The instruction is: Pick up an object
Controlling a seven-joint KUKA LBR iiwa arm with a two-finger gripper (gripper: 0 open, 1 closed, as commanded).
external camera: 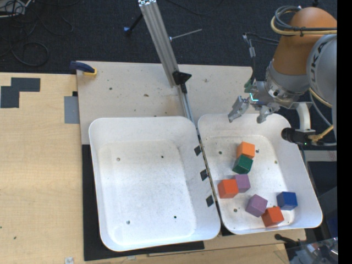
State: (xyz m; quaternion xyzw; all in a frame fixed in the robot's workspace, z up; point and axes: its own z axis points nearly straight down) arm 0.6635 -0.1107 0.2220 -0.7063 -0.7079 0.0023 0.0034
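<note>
Coloured cubes (245, 149) are sitting clustered in right white plastic bin (308, 197), lower right; grey two-finger gripper (248, 113) is hovering above, fingers apart, gripping nothing.

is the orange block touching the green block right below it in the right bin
Touching. The camera view shows the orange block pressed against the green block, no white bin floor visible between them.
</note>
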